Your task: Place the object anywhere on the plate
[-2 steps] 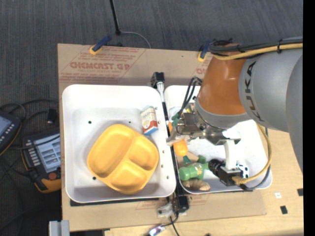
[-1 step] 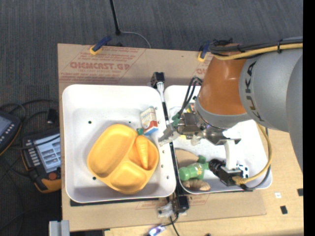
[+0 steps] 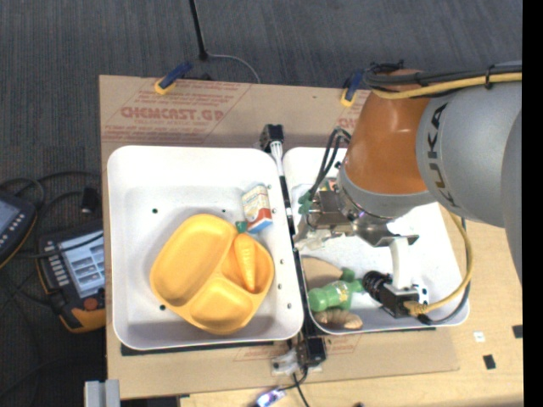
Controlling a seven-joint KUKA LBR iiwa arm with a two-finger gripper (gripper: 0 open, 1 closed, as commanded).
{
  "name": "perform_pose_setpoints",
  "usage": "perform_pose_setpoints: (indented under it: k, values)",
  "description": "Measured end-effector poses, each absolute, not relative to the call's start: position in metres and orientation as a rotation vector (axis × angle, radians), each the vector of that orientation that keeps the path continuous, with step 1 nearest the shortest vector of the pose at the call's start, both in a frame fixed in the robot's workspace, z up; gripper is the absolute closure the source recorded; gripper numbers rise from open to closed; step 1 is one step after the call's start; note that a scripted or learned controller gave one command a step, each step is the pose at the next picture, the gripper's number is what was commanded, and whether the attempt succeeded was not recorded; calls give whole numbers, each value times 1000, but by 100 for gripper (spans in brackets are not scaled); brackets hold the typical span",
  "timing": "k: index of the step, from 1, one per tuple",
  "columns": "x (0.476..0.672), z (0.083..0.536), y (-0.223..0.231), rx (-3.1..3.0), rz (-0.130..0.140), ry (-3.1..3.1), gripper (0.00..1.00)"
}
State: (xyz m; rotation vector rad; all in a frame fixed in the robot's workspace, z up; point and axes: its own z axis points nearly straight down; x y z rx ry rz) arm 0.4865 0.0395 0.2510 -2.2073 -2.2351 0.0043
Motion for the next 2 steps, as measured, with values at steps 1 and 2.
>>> perform_pose_setpoints:
  k: [1,2]
  values:
    - [483,223,108,-2215,4,-2226,100]
    - [483,223,108,-2215,4,-2226,0]
